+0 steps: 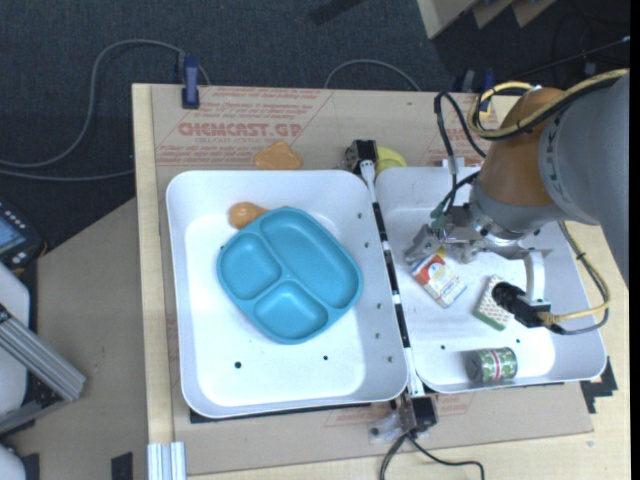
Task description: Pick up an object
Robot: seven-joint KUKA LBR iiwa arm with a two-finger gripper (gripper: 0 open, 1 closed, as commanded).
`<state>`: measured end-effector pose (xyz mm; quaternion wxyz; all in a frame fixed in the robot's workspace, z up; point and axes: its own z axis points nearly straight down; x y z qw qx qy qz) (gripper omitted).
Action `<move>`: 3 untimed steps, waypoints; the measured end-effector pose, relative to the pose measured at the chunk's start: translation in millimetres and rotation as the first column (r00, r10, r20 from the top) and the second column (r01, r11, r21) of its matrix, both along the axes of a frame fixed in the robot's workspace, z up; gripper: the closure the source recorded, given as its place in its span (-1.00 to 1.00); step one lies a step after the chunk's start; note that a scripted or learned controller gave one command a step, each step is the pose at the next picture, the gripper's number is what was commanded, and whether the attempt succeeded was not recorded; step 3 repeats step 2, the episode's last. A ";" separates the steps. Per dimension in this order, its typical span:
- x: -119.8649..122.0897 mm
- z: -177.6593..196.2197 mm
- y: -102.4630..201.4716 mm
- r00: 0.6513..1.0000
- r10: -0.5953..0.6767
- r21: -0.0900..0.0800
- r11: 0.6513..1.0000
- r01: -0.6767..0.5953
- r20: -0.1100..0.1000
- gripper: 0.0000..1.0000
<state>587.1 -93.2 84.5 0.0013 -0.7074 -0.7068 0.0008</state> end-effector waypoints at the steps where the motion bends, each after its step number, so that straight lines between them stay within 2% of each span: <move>1: 11.5 0.1 -3.7 1.000 0.002 -0.001 1.000 -0.002 0.005 -1.00; 2: 29.6 0.2 -5.2 1.000 0.002 -0.001 1.000 -0.002 0.006 -1.00; 3: 29.6 0.2 -5.2 1.000 0.002 -0.001 1.000 -0.002 0.006 -1.00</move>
